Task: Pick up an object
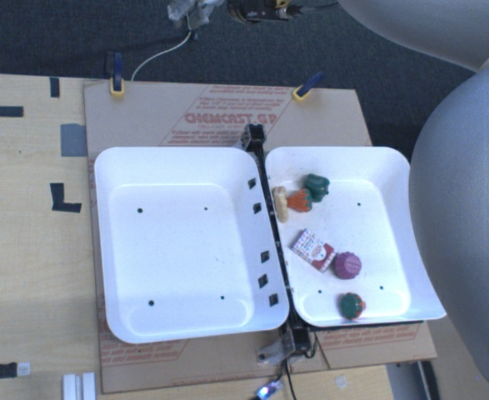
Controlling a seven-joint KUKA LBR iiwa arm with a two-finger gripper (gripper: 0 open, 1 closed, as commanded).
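Here, right bin (394,182), green toy (316,187), red-white packet (312,250), magenta ball (347,265)

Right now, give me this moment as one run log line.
gripper: above bins, fingers unclear | right bin: green toy, red-white packet, magenta ball | picked: none
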